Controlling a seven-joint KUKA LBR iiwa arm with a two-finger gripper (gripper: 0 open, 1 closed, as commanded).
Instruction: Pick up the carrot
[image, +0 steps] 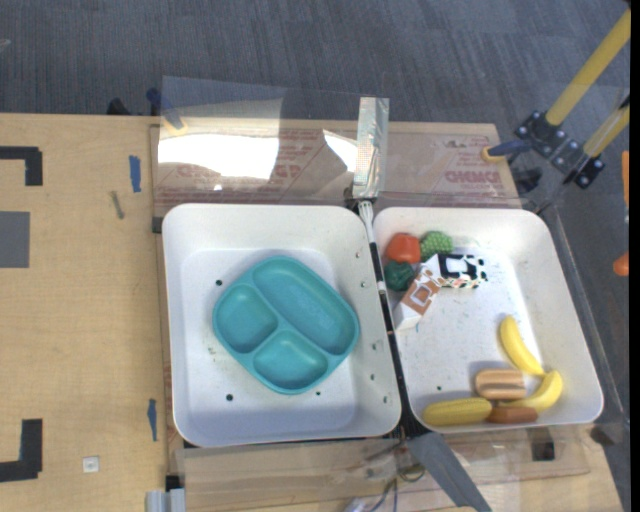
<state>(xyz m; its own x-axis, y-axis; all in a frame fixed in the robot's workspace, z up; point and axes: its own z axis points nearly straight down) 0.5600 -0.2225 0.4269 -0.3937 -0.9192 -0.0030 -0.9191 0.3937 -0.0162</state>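
Observation:
In the right bin (570, 300), the carrot (403, 248) is a short orange-red piece lying in the far left corner. A dark green part (399, 275) sits just in front of it, against the wall between the bins. A green broccoli-like piece (435, 242) touches the carrot's right side. A black-and-white toy (461, 267) lies a little further right.
The left bin (190, 330) holds a teal divided plate (285, 322). The right bin also has an orange-and-white carton (419, 295), two bananas (520, 345), a hot dog (500, 383) and a yellow piece (458, 410) at its near edge. Yellow stand legs (590, 65) rise at the far right.

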